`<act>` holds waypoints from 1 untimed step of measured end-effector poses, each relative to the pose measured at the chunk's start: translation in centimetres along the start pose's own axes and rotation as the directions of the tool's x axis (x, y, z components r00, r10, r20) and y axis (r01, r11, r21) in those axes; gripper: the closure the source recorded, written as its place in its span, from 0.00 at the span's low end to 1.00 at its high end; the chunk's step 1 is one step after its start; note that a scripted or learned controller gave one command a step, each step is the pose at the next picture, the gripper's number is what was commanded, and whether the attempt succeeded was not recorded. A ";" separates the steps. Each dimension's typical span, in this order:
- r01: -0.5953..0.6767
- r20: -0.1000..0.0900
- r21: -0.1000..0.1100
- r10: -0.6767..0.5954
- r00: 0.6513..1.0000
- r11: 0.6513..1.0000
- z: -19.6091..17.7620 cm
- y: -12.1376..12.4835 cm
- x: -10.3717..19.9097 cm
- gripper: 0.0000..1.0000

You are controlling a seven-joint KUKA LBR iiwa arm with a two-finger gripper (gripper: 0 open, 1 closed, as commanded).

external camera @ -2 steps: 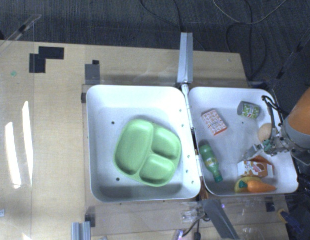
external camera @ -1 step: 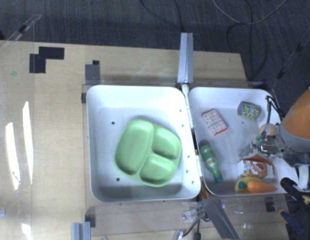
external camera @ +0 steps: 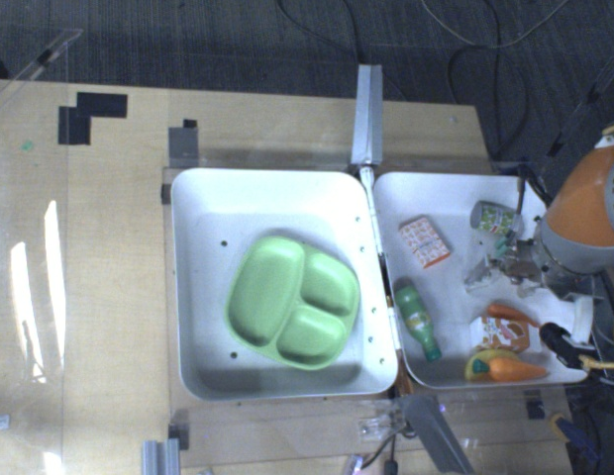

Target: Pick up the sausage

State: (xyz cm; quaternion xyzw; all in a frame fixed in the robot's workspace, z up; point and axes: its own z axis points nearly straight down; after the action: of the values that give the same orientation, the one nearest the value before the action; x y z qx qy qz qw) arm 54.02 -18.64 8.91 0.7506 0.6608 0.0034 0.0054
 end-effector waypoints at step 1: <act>0.081 0.000 -0.003 -0.081 0.997 0.997 -0.1 -3.2 0.7 0.00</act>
State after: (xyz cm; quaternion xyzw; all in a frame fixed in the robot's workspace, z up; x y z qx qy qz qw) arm 50.92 -17.57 8.97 0.7233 0.6905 0.0043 0.0067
